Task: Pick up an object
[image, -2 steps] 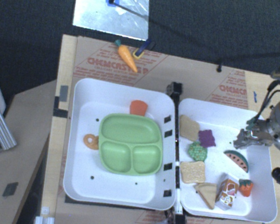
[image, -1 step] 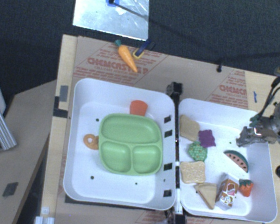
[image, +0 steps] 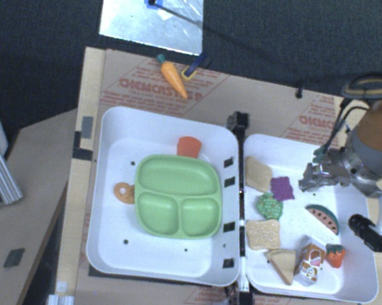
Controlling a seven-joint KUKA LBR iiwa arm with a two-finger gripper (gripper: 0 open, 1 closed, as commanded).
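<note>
Reading "CHEMCAST" in red on brown board (image: 151, 88) under white bins (image: 105, 170).

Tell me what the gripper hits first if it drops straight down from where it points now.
Probably bare floor of the right bin: the gripper hangs over a white patch right of the purple piece and above the watermelon slice. Depth is uncertain.

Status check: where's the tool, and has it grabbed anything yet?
Tool low over right bin, nothing visibly held. Purple piece and watermelon slice nearest. No obstruction seen.
</note>
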